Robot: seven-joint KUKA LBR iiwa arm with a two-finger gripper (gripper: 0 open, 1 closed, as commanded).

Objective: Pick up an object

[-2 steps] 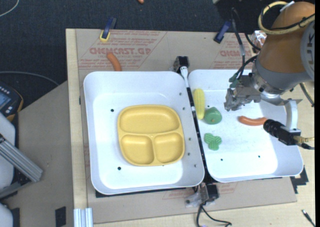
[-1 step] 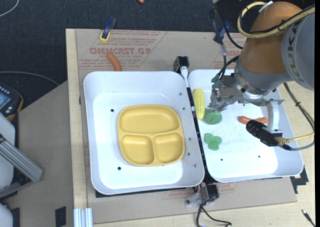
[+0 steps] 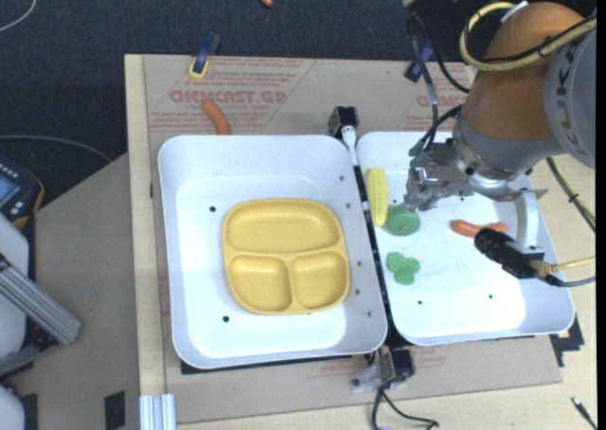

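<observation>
My gripper (image 3: 418,193) hangs low over the right bin (image 3: 454,319), at its upper left part. Just below its tip lies a round green piece (image 3: 404,222). A yellow corn cob (image 3: 378,195) lies to the left of the gripper, along the bin's left wall. A green broccoli-like piece (image 3: 404,268) sits lower in the bin. An orange carrot (image 3: 464,227) lies to the right, partly behind the arm's black fitting. The left bin (image 3: 189,258) holds a yellow divided plate (image 3: 284,255).
The arm's grey and orange body (image 3: 516,87) covers the upper right of the right bin. A black cable fitting (image 3: 507,253) juts over the bin's right side. An orange sausage-like piece (image 3: 217,116) and a blue-yellow clamp (image 3: 202,59) lie on the board behind the left bin.
</observation>
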